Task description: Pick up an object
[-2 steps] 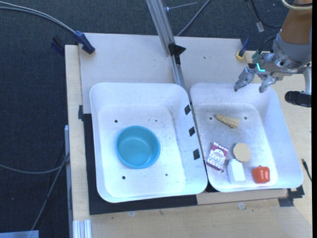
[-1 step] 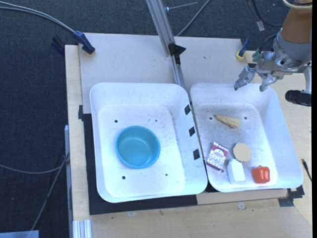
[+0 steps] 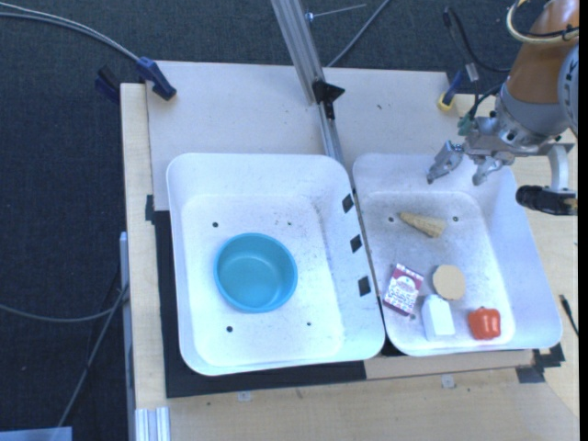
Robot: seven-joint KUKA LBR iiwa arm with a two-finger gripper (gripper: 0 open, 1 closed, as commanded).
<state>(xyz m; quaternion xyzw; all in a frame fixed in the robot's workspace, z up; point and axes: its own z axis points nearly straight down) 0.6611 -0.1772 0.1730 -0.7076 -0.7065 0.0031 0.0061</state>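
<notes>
Claw [image 3: 461, 169]: spread apart, nothing between its fingers, poised over the far rim of the right bin [image 3: 514, 246], near the tabletop's [image 3: 239, 108] far right corner; grey arm [image 3: 542, 72] with orange band rises behind it toward the right edge. Right bin contents: tan cone-shaped piece [image 3: 422, 223], lying flat nearest the claw, mid-bin; round tan disc [image 3: 448, 282] further toward the near edge; red-and-white packet [image 3: 402, 290] just left of the disc; white block [image 3: 438, 319] near the bin's front rim; red pepper-like item [image 3: 485, 322] beside the block on its right. Left bin [image 3: 193, 338]: one blue bowl [image 3: 256, 272], upright, left of centre.
</notes>
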